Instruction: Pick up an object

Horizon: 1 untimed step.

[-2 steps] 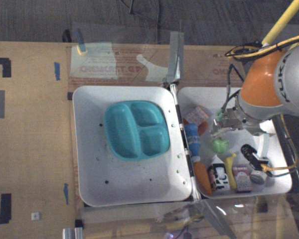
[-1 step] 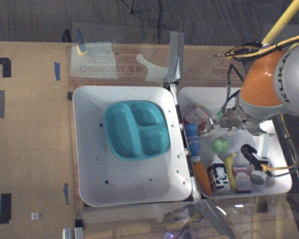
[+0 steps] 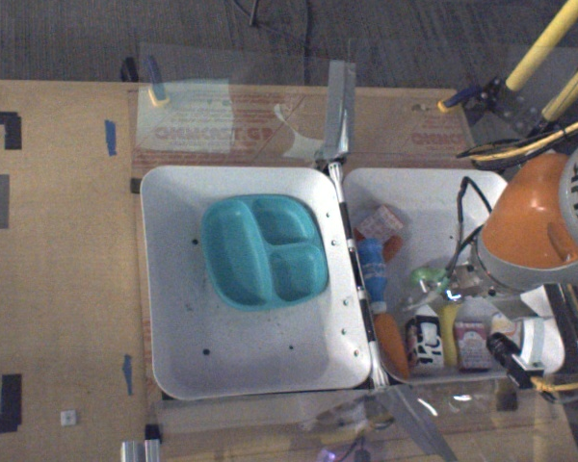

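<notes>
The right bin (image 3: pixel 433 195) holds several small objects: a blue bottle (image 3: pixel 371 269), a pinkish packet (image 3: pixel 380 223), an orange carrot-like piece (image 3: pixel 392 343), a black-and-white carton (image 3: pixel 424 342), a yellow stick (image 3: pixel 449 333), a pink box (image 3: pixel 471 344) and a white bottle (image 3: pixel 532 340). A small green item (image 3: pixel 425 278) lies mid-bin. My gripper (image 3: pixel 449 290) hangs low over the bin's middle, just right of the green item and above the carton and the yellow stick. The arm's orange band (image 3: pixel 532 221) covers the bin's right side.
The left bin (image 3: pixel 173 287) carries a teal divided plate (image 3: pixel 265 249) in its upper middle. A metal divider (image 3: pixel 352 258) separates the two bins. Cables and yellow struts (image 3: pixel 549 37) crowd the top right. Tan bench surface (image 3: pixel 58 258) lies to the left.
</notes>
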Tool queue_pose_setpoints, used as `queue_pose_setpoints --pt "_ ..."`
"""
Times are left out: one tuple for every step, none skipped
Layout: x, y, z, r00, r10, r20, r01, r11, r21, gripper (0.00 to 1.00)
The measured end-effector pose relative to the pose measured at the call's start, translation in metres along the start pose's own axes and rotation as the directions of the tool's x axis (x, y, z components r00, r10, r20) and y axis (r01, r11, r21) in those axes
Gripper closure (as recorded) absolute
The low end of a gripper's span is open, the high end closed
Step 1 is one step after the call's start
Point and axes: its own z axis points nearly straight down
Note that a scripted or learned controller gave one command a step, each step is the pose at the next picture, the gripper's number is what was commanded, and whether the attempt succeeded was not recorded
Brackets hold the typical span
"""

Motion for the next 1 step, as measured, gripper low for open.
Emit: queue_pose_setpoints --pt "-0.0344 0.0541 -0.1326 0.994 0.114 -0.004 -0.114 0.993 0.027 0.00"
